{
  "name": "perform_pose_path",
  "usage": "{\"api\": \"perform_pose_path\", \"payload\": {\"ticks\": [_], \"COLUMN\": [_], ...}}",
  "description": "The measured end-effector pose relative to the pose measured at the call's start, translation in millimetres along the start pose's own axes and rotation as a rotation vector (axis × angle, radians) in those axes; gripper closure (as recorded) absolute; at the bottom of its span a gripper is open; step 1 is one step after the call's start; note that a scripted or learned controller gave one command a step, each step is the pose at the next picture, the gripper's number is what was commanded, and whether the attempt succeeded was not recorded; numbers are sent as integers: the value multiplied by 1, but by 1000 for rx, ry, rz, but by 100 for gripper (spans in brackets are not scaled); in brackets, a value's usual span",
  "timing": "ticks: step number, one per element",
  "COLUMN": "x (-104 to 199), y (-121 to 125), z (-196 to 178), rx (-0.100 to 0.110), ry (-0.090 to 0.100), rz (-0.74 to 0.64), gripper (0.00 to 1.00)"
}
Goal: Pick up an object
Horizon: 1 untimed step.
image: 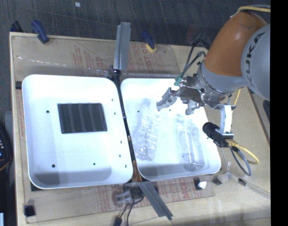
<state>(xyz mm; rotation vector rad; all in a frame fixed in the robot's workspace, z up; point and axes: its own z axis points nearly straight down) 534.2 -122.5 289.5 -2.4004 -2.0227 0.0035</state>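
So I was at the approach step, nothing picked yet. My gripper [178,102] hung over the upper part of the right bin [134,86], fingers spread apart with only white bin floor showing between them, so no hold on anything.

Two clear plastic bottles were lying flat in that bin. The left bottle [148,134] sat along the bin's left side, running from near the top down toward the front. The right bottle [191,147] lay nearer the bin's front right corner. Both were see-through against white, honestly hard to make out, and I couldn't tell which way the caps pointed. They were apart from each other, not touching as far as I could see.

The left bin [36,86] just had a dark ribbed grey panel [82,117] lying in it.

My guess at the next move: drop down and forward onto one of the bottles, line the fingers across its narrow width, then close. Slick round plastic seemed likely to roll or squirt out if I came in off-centre.
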Motion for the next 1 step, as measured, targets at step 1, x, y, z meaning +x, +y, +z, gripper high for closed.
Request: {"api": "perform_pose_path", "payload": {"ticks": [1], "x": [15], "y": [-35], "z": [2], "rx": [-1], "ry": [0], "rz": [-28], "gripper": [0]}}
